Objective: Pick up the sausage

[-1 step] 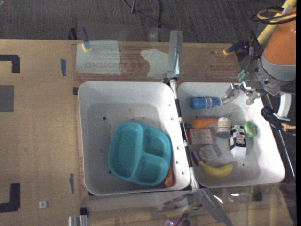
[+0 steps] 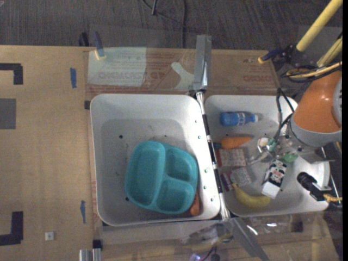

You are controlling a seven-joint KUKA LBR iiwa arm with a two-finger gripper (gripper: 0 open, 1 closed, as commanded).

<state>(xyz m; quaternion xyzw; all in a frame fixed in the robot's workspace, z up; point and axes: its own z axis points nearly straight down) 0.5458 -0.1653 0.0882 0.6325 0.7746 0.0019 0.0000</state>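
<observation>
A small orange-red piece (image 2: 194, 206), which may be the sausage, peeks out at the lower right edge of the teal divided plate (image 2: 161, 176) in the left bin (image 2: 109, 118); most of it is hidden by the plate. My gripper (image 2: 270, 146) hangs over the middle of the right bin (image 2: 261, 103), below the orange-banded wrist (image 2: 322, 109). It is well to the right of that piece, close above a white and black carton (image 2: 274, 178). Nothing is visibly held.
The right bin holds a blue bottle (image 2: 238, 118), an orange carrot-like thing (image 2: 236, 142), two flat packets (image 2: 234, 157) (image 2: 240, 176) and a banana (image 2: 251, 199). A metal divider (image 2: 209, 156) separates the bins. Cables run at the right edge.
</observation>
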